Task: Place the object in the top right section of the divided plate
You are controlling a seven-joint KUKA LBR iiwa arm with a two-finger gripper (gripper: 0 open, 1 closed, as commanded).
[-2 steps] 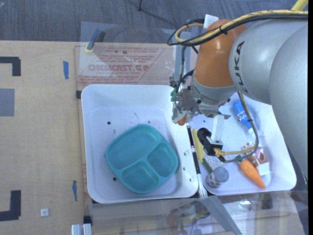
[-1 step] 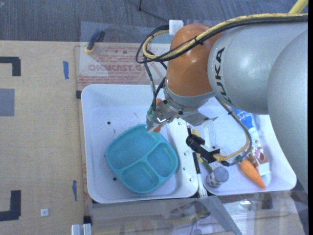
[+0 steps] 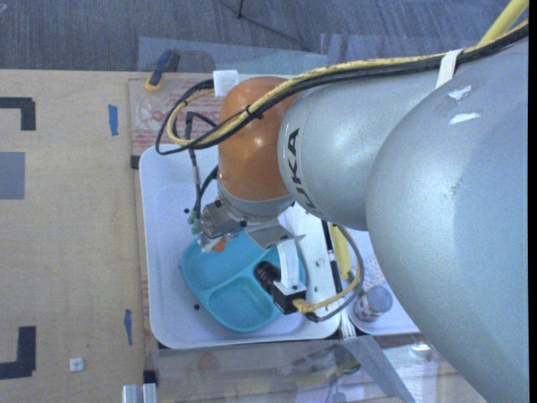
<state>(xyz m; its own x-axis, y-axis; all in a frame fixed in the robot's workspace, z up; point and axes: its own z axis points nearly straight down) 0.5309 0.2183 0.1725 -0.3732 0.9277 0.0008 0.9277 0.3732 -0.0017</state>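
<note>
A teal divided plate point(image 3: 239, 296) lies in the left white bin point(image 3: 164, 250), toward its front. My gripper point(image 3: 215, 235) hangs over the plate's far left corner, under the orange wrist band point(image 3: 252, 141). A small orange thing point(image 3: 221, 244) shows right at the gripper's tip, above the plate's rim; I cannot tell whether it is held or resting there. The arm covers the plate's far right part and most of the bin behind it.
The grey arm point(image 3: 403, 166) hides most of the right bin. A small clear jar point(image 3: 374, 301) and a yellow stick point(image 3: 339, 248) lie there. A tool with an orange handle point(image 3: 159, 70) rests behind the bins. The wooden bench point(image 3: 67, 225) extends left.
</note>
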